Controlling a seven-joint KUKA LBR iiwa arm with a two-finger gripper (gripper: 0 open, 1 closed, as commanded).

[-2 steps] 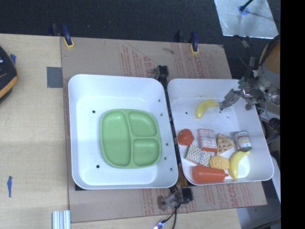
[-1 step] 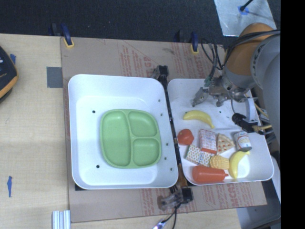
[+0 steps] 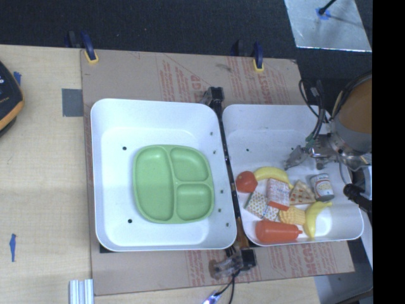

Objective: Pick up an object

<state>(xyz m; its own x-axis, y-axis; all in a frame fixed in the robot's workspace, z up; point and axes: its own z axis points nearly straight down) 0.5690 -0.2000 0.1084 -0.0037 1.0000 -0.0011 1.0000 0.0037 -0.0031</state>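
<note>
We start at the gripper [image 3: 302, 157], which hangs over the far half of the right bin [image 3: 266, 122], coming in from the right under the arm [image 3: 355, 116] with its orange band. Nothing sits between its tips, and we cannot tell how wide it stands; the metal parts blur together there. We judge it is poised above the pile to choose something, not yet down on anything.

Just nearer than the tool lies the clutter of toy food, crowded toward the near side of that bin: a banana [image 3: 272, 172], a red tomato [image 3: 246, 182] to its left, a small can [image 3: 322, 186] to the right, a second banana [image 3: 315, 216], an orange-red carrot shape [image 3: 276, 232] at the near wall, and flat packets between them. Any of these could serve as the object; the first banana is closest to the tool.

The left bin [image 3: 107, 170] holds a green divided plate [image 3: 173, 183], set apart, likely as a drop place.

Both bins rest on a cardboard sheet [image 3: 164, 75] clamped at its far edge onto a pale wooden bench [image 3: 38, 189]. Beyond is dark carpet.
</note>
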